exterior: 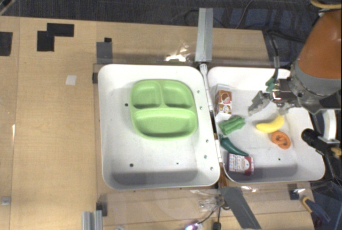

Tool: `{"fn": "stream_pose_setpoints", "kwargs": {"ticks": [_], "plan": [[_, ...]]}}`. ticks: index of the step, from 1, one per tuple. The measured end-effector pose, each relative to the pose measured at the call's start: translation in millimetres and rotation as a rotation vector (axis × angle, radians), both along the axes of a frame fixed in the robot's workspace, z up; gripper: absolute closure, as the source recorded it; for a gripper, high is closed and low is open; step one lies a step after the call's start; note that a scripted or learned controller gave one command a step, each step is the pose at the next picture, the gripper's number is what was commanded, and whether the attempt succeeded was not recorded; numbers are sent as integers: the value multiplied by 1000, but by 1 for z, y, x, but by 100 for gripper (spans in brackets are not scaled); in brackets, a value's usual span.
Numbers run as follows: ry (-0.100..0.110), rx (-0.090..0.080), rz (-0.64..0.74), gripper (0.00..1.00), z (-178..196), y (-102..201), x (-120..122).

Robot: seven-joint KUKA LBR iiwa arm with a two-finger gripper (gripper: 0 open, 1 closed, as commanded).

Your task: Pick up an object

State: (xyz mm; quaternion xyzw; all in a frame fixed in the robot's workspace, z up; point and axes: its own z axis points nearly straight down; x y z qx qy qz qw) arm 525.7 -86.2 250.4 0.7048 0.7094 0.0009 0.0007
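My gripper [263, 103] hangs over the right bin [299, 170], in its upper middle, reaching in from the right. Its fingers stand apart with nothing between them. Just below it lies a yellow banana [270, 125], and an orange ring-shaped piece [280, 140] sits next to that. A green vegetable [232, 125] lies at the bin's left, with a darker green piece [231, 145] under it. A small brown and white packet [223, 101] rests near the bin's left wall, and a maroon packet [240, 163] lies near the front.
The left bin [115, 116] holds a green divided plate [162, 107] in its middle. A grey metal post [204, 36] rises behind the divide between the bins. The orange-banded arm [320, 58] stands over the right bin's far right side.
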Motion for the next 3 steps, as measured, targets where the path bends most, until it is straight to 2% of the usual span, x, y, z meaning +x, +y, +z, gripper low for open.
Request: {"fn": "stream_pose_setpoints", "kwargs": {"ticks": [1, 2, 3], "plan": [[0, 0, -81, 0, -98, -47, -18], [0, 0, -95, 0, -154, -87, 22], [-12, -1, -80, 0, -160, -101, 55]]}}
